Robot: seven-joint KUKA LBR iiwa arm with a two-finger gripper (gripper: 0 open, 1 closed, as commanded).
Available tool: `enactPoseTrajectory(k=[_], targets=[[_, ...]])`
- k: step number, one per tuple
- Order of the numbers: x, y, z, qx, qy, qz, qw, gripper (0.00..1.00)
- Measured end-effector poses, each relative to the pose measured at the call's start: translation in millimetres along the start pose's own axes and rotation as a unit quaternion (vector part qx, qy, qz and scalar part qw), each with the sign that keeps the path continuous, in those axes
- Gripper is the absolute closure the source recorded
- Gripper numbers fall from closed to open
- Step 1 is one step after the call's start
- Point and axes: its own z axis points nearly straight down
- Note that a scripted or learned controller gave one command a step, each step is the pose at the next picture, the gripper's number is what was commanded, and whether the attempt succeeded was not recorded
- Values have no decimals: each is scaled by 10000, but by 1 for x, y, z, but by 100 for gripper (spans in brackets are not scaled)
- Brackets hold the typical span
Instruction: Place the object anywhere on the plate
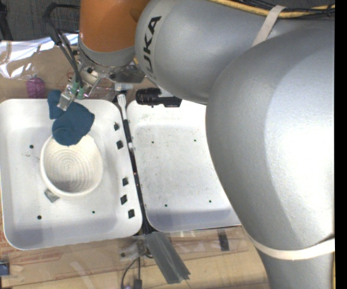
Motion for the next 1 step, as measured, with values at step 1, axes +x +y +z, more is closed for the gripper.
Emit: enactPoseTrajectory(k=[1], targets=[[-3,-4,0,12,13,-1314,9913,100]])
